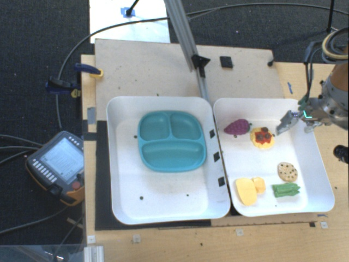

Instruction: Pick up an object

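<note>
Grey hand (286, 122) above right bin (316, 162)

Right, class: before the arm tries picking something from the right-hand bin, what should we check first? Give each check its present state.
1. Gripper over the right white bin: ok.
2. Nothing held yet: ok.
3. Nearest target, the round yellow toy pizza with red topping, lies apart from the purple toy grape bunch: ok.
4. Fingers wide enough for it: cannot tell.
5. Speckled tan toy cookie, green toy vegetable and yellow toy cheese pieces lie away from the approach: ok.
</note>
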`<action>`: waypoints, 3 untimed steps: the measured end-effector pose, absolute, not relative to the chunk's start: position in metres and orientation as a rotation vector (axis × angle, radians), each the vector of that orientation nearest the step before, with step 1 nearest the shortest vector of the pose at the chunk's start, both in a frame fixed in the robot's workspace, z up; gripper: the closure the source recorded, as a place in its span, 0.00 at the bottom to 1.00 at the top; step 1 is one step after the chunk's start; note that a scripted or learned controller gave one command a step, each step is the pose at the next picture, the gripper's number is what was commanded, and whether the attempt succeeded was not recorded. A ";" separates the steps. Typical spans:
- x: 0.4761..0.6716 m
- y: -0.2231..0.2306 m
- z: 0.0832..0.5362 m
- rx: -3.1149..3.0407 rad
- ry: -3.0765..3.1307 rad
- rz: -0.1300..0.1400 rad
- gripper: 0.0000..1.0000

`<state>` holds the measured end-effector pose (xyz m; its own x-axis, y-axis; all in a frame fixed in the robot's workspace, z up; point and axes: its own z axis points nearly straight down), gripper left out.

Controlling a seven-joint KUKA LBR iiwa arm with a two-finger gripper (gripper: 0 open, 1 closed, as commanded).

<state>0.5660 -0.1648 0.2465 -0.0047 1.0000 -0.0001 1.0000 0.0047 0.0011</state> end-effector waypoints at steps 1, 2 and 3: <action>0.566 -0.165 0.247 2.215 2.226 0.002 0.00; 0.570 -0.166 0.185 2.222 2.225 -0.003 0.00; 0.567 -0.176 0.131 2.223 2.223 -0.003 0.00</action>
